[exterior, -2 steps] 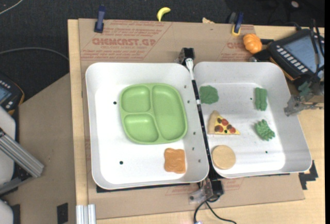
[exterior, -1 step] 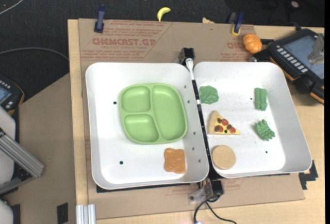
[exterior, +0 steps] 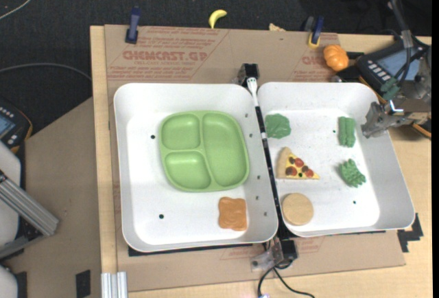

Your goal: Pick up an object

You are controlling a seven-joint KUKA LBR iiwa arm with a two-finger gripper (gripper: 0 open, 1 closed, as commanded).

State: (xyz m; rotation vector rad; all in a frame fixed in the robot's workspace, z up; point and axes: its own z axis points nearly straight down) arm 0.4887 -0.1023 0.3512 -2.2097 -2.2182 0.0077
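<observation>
Pizza slice, triangular, yellow with red dots, in right bin; jaws' state impossible to tell.

One fixed camera, mounted above the bench, looks down at a slant. Both white bins fit in frame side by side: left bin, right bin. The far edge of the brown board sits toward the top, the near edge toward the bottom. Range is moderate: whole bench visible, with dark floor beyond it at top and left. The arm's end enters from the right edge, over the right bin's rim.
</observation>
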